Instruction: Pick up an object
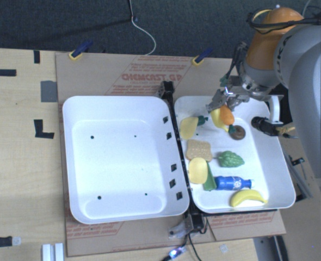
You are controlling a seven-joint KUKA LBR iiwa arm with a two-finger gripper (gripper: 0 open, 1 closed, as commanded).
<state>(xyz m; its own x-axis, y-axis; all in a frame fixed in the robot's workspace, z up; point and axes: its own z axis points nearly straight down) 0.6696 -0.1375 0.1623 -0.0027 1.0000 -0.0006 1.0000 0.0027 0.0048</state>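
The right bin (277, 162) holds several toy foods. An orange and yellow fruit (222, 117) lies near its far side, and my gripper (224, 103) hangs directly over it, right at its top. Whether the fruit is gripped is hidden from this angle. A brown round piece (237, 132) sits just right of the fruit. A pale yellow piece (189, 127) lies to its left by the bin's wall.
Nearer in the right bin lie a tan block (199, 149), a yellow lemon shape (198, 170), a green leafy piece (230, 159), a blue bottle (231, 182) and a banana (247, 198). The left bin (73, 145) stands alongside. The arm's grey body (304, 75) fills the right.
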